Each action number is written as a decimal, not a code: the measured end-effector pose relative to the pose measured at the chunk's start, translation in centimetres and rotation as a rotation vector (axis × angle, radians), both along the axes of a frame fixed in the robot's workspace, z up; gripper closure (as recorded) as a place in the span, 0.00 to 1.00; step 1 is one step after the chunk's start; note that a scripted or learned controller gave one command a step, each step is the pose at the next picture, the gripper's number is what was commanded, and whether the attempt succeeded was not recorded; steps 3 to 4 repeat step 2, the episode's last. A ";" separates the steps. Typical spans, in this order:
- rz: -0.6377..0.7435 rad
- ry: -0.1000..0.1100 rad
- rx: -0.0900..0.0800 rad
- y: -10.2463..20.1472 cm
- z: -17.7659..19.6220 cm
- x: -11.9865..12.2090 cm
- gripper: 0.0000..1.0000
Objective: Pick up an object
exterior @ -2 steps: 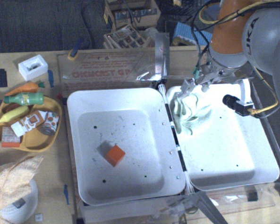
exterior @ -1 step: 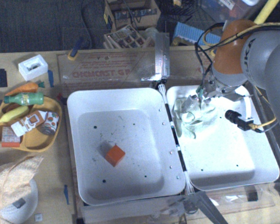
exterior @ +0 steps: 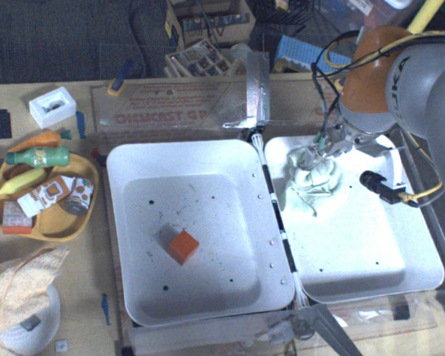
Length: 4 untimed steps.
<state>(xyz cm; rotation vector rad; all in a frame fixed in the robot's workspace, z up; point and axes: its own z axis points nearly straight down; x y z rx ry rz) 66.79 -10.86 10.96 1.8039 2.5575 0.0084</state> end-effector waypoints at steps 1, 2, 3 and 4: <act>-0.163 0.009 0.002 3.0 9.9 0.0 1.00; 0.134 0.009 0.000 4.0 10.7 0.0 1.00; 0.134 0.009 0.000 4.0 10.7 0.0 1.00; 0.134 0.009 0.000 4.0 10.7 0.0 1.00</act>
